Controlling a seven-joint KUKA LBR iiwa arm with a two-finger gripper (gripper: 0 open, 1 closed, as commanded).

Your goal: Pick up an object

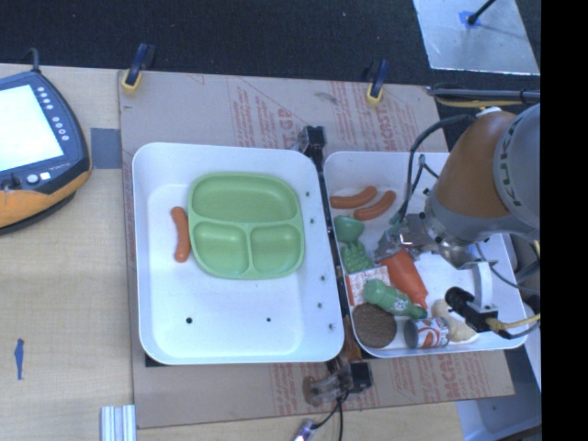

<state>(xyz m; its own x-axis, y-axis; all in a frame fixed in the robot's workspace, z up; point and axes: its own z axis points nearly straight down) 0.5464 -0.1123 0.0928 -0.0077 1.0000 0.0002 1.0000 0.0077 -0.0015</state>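
A small dark fitting (335,381) with a trailing cable sits at the near edge of the bench, just below the seam between the two bins.

The right bin (367,165) holds the clutter. In its near-left corner lies a brown round disc (374,325). Just right of it, against the near wall, a small can (429,335) lies on its side, with a cream-coloured item (455,324) touching it on the right. A green bottle-shaped toy (388,297) lies tilted above the disc. An orange carrot (405,277) lies at a slant beside it, its upper end under the gripper (404,243). A green leafy toy (350,239) rests along the left wall of this bin. Two sausages (363,202) lie side by side near the far-left corner.

The arm (482,177) reaches over the right bin from its right side, orange band uppermost. The gripper is low over the middle of the bin, touching or just above the carrot's upper end. Whether it is spread or pinching cannot be told; nothing is seen held.

The left bin (156,283) holds a green divided plate (246,224) in its far half and a single sausage (181,233) just left of the plate, apart from it.

A tablet pendant (37,145) rests at the bench's left edge.
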